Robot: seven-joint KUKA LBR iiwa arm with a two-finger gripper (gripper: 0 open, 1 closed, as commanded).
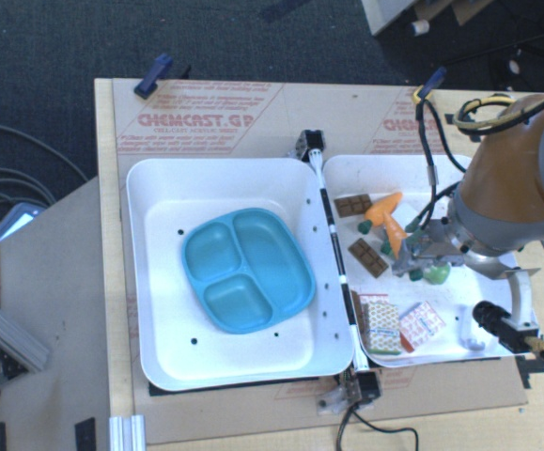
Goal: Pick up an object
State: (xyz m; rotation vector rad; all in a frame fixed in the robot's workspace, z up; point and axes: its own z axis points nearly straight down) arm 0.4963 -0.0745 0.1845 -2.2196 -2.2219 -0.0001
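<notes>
My gripper (pixel 420 263) reaches down into the middle of the right bin (pixel 459 350). It hangs over a small green thing (pixel 435 273) and the lower end of an orange carrot-shaped toy (pixel 387 222). Two brown chocolate-bar pieces lie to its left, one (pixel 352 205) near the bin's back and one (pixel 367 257) nearer the middle. In front of it lie two patterned packets, one (pixel 380 322) with a green edge and one (pixel 421 322) pink and white. The arm's grey and orange wrist covers the bin's right part.
The left bin (pixel 149 280) holds a blue three-compartment plate (pixel 246 269). A clamped divider (pixel 333 252) runs between the two bins. The bench's cardboard top (pixel 206 116) lies bare behind the bins.
</notes>
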